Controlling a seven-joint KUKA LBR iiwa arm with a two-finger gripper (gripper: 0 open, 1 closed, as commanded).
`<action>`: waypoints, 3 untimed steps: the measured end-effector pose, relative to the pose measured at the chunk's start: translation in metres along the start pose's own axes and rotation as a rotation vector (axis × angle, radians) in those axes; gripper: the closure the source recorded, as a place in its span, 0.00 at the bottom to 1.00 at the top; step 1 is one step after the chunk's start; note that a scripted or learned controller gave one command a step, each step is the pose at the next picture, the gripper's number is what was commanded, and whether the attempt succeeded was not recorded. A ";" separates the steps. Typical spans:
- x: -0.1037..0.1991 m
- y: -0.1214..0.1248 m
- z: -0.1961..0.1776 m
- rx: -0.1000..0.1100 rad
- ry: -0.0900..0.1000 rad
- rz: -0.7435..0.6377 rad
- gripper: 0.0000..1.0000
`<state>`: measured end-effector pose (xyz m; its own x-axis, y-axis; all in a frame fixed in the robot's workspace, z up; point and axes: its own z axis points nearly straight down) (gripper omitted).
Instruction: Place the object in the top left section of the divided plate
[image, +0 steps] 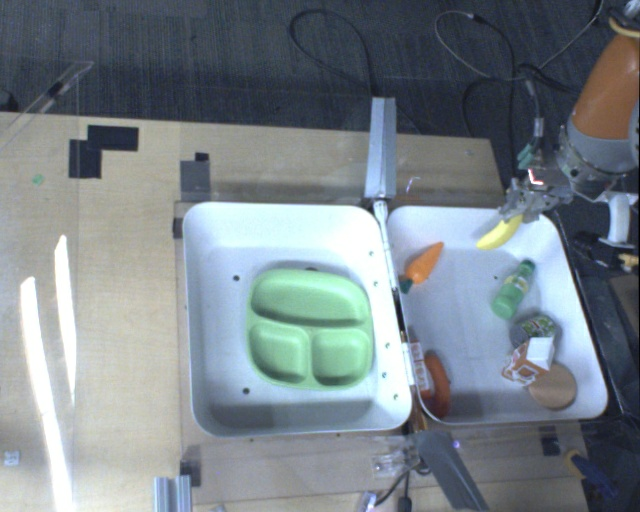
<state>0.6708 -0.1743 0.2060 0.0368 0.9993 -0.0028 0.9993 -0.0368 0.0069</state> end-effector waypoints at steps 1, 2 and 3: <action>-0.026 -0.001 0.044 0.002 0.001 0.077 1.00; -0.003 -0.040 0.013 0.002 0.002 0.137 1.00; 0.016 -0.020 0.044 0.002 0.002 0.142 1.00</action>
<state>0.6519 -0.1574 0.1620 0.1777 0.9841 0.0000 0.9841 -0.1777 0.0048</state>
